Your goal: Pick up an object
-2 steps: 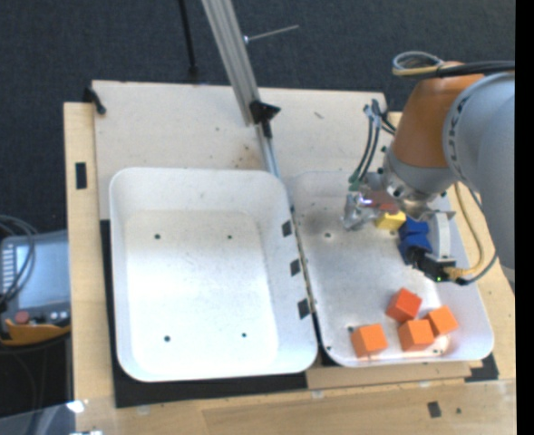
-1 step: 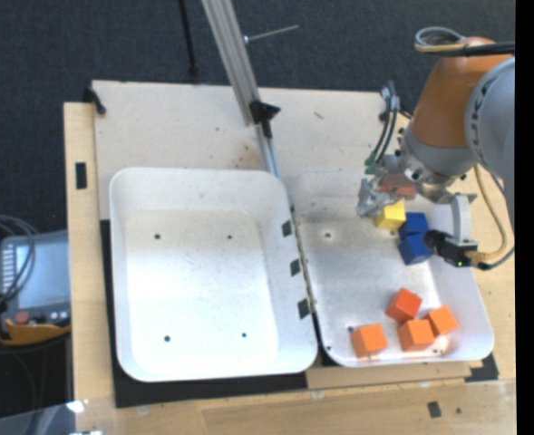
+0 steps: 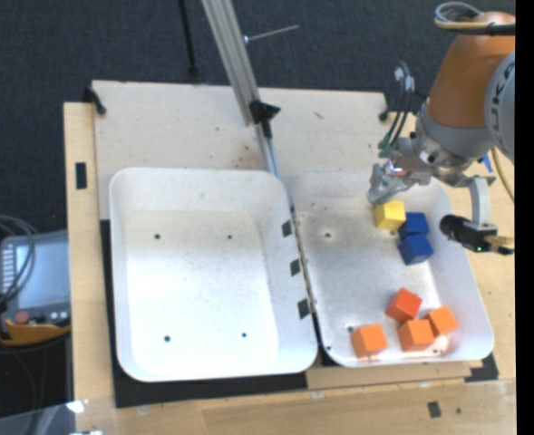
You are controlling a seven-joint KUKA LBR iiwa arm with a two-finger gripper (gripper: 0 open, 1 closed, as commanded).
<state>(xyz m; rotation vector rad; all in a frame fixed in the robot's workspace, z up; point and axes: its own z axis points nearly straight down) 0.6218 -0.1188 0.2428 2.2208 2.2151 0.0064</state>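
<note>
In the right bin [image 3: 339, 270] a yellow cube [image 3: 391, 214] lies near the far edge, with two blue cubes [image 3: 415, 236] touching it on its right. Several orange cubes [image 3: 409, 320] are grouped near the bin's front right corner. My gripper [image 3: 384, 187] hangs just above and behind the yellow cube, at the bin's far rim, under the grey wrist and orange band. Nothing shows between its fingers.
The left bin [image 3: 203, 270] lies beside the right one, with a row of black clips [image 3: 296, 265] along the seam. A slanted aluminium post [image 3: 235, 53] rises behind the bins. A black fitting [image 3: 466, 234] sticks out at the right bin's right rim.
</note>
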